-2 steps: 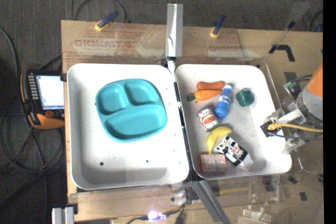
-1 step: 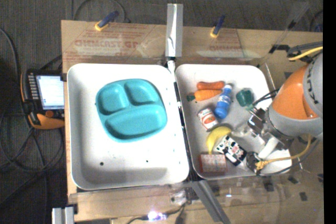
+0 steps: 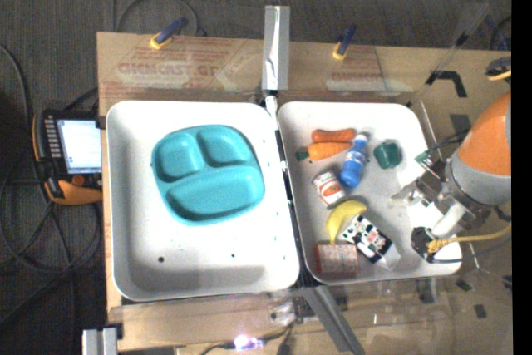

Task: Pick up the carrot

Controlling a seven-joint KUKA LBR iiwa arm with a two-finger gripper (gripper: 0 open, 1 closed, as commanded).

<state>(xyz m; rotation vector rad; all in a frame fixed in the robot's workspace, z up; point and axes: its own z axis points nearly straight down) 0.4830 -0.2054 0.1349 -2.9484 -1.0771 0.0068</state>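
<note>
The carrot (image 3: 331, 150) is orange with a green stub at its left end. It lies on its side near the back left of the right bin (image 3: 416, 122). A similar red-orange long piece (image 3: 334, 135) lies just behind it, and a blue bottle (image 3: 354, 163) touches its right end. My gripper (image 3: 414, 194) hangs over the bin's right side, well to the right of the carrot and nearer the front. Nothing shows between it and the bin floor.
The right bin also holds a dark green cup (image 3: 387, 153), a small can (image 3: 329, 187), a banana (image 3: 343, 217), a black-and-white box (image 3: 366, 238) and a brown packet (image 3: 337, 259). In the left bin (image 3: 125, 179) sits a teal divided plate (image 3: 209, 171).
</note>
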